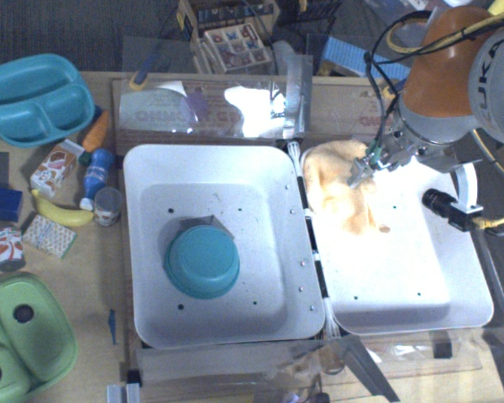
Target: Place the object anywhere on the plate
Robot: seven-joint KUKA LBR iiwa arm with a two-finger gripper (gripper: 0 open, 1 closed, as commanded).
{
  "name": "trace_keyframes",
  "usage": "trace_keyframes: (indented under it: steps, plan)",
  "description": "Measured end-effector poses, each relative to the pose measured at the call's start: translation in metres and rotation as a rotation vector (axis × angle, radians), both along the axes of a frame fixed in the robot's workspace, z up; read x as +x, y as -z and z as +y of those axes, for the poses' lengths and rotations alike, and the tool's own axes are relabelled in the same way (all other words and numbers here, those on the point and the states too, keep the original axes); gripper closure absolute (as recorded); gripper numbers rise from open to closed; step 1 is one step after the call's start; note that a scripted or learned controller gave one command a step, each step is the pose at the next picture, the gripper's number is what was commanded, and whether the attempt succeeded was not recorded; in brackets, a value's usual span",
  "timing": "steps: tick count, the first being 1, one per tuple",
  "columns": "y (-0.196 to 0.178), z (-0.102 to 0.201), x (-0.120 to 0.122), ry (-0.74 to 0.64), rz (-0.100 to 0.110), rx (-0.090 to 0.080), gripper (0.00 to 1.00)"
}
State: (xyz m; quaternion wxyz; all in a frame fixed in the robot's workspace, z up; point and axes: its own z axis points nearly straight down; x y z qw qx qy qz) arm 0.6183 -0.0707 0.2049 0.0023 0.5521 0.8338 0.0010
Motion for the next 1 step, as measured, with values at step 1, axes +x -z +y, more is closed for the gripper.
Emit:
trace_keyframes:
  steps: [1]
  plan:
    - [0.0063,0.0511,-0.03,0.044,0.006,0.001,1.0]
